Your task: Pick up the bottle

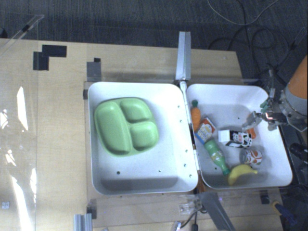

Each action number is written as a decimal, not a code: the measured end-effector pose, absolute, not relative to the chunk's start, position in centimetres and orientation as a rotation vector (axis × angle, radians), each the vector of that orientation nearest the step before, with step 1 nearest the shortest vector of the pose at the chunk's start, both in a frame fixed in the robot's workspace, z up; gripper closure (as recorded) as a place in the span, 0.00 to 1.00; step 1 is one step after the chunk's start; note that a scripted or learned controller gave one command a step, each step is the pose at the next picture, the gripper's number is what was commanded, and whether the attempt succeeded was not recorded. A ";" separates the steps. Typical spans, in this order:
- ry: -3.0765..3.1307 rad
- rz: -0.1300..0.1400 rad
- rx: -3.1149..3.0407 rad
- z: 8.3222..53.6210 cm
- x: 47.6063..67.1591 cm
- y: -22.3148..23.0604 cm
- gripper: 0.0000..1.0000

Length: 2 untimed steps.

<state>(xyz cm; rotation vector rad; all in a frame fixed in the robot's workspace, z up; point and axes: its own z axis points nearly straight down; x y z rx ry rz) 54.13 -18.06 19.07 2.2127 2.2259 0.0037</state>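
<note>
We start at the gripper [262,113], which sits at the right-hand bin's [226,93] right rim, up toward the back half. The fingers [252,119] are small and blurry from here, so we can't tell if they're apart or together; nothing shows btwn them. Behind the gripper the grey arm w/ its orange band [301,78] comes in from the right edge.

Just left of and below the fingers lies a small white carton w/ black cow-type print [236,137], flat on the bin floor. Below that, a small round can w/ orange and white markings [252,156], and just beside it at the front a banana [241,173].

The bottle [216,156] is green and clear, lying on its side in the front-left part of the same bin, running diagonally, lower end nearly touching the banana. It's well apart from the gripper. At its upper end we see an orange-and-white carton [205,127], and beyond that a carrot [195,115] along the bin's left wall.

The left-hand bin [139,179] holds a green divided plate [126,125], 3 compartments, toward its back-left. Both bins sit side by side on the wood-tone bench [43,143], a metal rail [184,56] rising btwn them at the back. Cables [245,11] trail on the dark floor behind.
</note>
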 end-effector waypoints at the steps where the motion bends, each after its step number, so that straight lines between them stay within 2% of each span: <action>1: 2.188 0.003 2.252 14.3 48.8 -14.1 0.00; 2: 1.849 0.007 2.537 10.9 50.8 -8.3 0.00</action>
